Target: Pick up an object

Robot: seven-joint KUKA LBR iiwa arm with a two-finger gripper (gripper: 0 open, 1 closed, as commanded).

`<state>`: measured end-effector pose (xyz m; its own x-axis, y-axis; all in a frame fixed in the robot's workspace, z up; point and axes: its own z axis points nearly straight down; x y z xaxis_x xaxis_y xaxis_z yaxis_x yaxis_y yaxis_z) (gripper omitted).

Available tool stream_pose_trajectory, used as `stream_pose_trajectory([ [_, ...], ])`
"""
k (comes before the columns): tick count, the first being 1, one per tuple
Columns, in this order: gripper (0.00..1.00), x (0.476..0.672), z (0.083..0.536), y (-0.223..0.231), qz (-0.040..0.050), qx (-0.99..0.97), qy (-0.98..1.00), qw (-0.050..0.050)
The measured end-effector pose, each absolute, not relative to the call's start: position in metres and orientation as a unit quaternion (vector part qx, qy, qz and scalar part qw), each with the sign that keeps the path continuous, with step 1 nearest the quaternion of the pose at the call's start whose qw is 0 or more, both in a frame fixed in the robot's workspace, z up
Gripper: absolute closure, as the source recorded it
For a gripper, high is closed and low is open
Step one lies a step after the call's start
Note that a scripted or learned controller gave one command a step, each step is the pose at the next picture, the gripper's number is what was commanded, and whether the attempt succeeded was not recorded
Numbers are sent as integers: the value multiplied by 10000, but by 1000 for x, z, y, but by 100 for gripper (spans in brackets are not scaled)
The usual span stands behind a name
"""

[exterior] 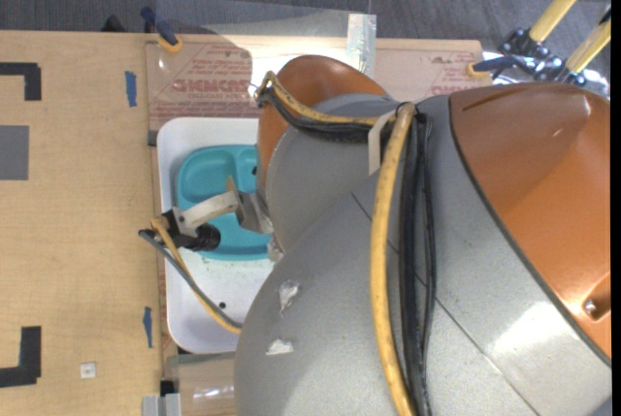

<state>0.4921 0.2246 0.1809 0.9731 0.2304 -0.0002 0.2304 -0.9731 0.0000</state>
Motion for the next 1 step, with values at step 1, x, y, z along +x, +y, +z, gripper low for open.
stream_pose_trajectory([
  [1,100,478,181,225,23,-9490,-3154,6],
])
